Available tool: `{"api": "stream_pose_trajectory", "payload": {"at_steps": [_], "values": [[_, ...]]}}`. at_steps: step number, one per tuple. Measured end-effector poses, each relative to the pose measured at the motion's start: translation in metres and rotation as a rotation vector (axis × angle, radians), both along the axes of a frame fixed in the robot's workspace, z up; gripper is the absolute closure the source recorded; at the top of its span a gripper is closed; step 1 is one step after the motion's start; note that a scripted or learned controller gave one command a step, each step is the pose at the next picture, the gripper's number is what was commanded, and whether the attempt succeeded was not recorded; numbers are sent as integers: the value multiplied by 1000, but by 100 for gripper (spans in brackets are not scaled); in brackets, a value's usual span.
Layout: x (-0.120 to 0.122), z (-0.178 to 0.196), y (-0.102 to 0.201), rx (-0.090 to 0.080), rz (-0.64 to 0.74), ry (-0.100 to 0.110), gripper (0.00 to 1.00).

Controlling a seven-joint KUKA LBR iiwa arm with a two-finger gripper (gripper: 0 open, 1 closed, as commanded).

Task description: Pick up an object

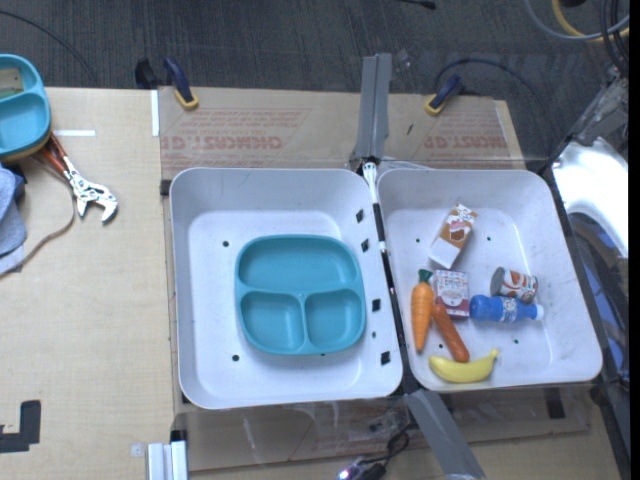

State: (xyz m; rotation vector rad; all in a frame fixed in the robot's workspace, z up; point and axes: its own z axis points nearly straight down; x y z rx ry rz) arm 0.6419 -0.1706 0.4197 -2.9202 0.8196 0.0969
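Observation:
The right bin (560,268) holds several small items. A little milk carton (452,234) lies toward its back. A carrot (421,314), a small printed box (452,290) and a red-orange sausage (452,336) lie together at the front left. A yellow banana (464,368) rests by the front wall. A can (515,284) lies on its side just behind a blue bottle (505,310). Part of the grey-white arm (592,183) shows at the right edge, beside the bin.
The left bin (200,268) holds a teal divided plate (300,295). On the wooden bench to the left lie a wrench (92,198), a teal dish (20,108) and a grey cloth (10,218). Clamps (180,86) (443,93) sit at the back edge.

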Motion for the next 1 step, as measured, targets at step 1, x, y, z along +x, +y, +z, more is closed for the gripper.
{"api": "stream_pose_trajectory", "payload": {"at_steps": [1], "values": [[2,6,-1,10,-6,2,100]]}}
